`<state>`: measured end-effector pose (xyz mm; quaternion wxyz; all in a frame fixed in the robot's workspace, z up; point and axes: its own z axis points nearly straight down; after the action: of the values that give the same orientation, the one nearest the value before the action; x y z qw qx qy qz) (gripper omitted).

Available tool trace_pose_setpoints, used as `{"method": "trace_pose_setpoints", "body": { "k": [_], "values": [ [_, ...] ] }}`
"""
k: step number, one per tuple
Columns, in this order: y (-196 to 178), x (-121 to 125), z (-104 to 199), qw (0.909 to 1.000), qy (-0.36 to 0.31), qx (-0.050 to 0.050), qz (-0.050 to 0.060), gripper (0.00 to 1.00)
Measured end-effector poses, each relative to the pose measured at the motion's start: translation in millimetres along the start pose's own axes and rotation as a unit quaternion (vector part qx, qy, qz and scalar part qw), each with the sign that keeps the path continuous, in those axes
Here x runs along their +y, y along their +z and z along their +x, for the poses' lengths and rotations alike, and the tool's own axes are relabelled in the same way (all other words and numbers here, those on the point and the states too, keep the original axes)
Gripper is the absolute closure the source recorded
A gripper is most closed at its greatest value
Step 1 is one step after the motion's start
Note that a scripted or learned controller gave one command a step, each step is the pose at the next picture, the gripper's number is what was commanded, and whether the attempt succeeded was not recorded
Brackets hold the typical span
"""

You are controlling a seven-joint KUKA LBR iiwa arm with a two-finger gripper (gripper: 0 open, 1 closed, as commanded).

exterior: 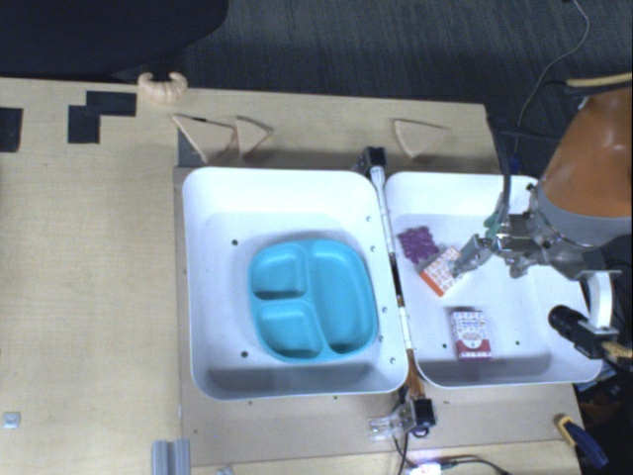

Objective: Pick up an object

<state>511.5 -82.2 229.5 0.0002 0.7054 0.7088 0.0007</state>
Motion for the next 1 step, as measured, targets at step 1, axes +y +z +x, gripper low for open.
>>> {"method": "trace_pose_setpoints", "body": {
  "k": [1],
  "values": [
    [142.5,-5.6,-20.8,1.0,0.002,-0.001,-0.003,0.0]
  ]
}}
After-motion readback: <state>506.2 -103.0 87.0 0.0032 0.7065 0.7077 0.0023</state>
